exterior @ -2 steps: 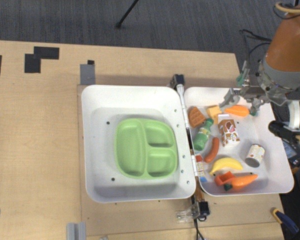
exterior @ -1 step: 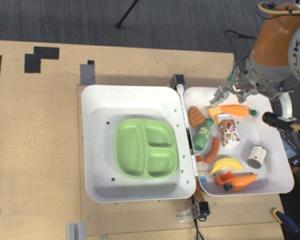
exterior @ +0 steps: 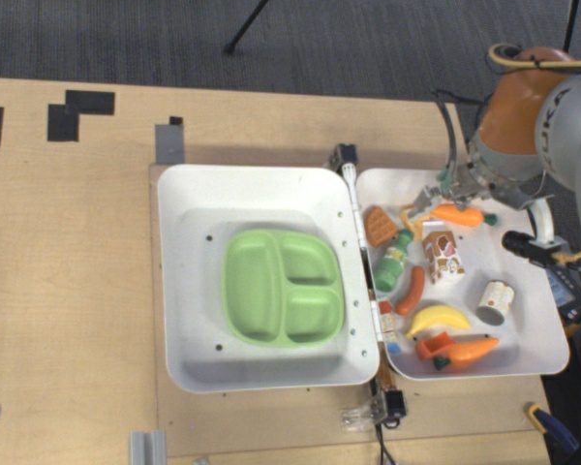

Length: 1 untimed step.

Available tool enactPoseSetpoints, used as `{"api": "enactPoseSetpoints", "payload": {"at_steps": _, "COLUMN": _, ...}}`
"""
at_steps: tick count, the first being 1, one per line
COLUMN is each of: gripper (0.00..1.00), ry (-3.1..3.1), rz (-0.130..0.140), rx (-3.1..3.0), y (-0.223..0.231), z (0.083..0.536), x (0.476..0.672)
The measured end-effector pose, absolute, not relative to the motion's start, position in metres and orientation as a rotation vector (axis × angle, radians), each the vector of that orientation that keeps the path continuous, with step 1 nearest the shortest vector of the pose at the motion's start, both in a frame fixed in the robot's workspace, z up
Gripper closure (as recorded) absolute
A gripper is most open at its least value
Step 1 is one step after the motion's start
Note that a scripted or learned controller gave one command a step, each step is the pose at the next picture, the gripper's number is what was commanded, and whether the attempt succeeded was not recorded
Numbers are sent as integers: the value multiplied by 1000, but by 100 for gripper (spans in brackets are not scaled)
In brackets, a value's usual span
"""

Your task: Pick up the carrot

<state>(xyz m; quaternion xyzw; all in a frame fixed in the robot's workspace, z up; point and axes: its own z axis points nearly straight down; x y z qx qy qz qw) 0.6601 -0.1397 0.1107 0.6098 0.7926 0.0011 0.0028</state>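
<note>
1. Landmark for all positions: the small red-and-white carton (exterior: 443, 255), lying near the middle of the right bin (exterior: 552, 356).
2. Two carrot-like toys are in view. The upper carrot (exterior: 460, 216) lies just beyond the carton, towards the bin's far wall, lengthwise across the bin with its green end pointing right. The lower carrot (exterior: 470, 350) lies well nearer than the carton, by the near wall, with a banana (exterior: 436, 320) between them.
3. The gripper (exterior: 443, 194) sits just beyond the carton, directly over or against the upper carrot's left end. Judgement: this carrot is the target, since it is the one less crowded by other toys.
4. Claw state: cannot tell. The wrist hardware blurs into the carrot, so contact or a pinch cannot be confirmed. No hold is recorded.
5. The arm (exterior: 562, 124) leans in from right of the carton, orange band high. This suits a steep top-down approach that clears the bin wall.
6. Neighbours left of the carton: a brown bread-like toy (exterior: 380, 226), a green bottle (exterior: 392, 267), and a red sausage (exterior: 410, 292). All are apart from the upper carrot.
7. Risk (judgement): the carrot is smooth and tapered, so a grip at its end may slip. A grip at mid-body looks safer.
</note>
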Motion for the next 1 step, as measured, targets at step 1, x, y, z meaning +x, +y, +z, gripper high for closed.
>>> {"api": "enactPoseSetpoints", "payload": {"at_steps": 1, "gripper": 0, "ry": 2448, "rz": 7, "rx": 1959, "y": -161, "z": 95, "x": 659}}
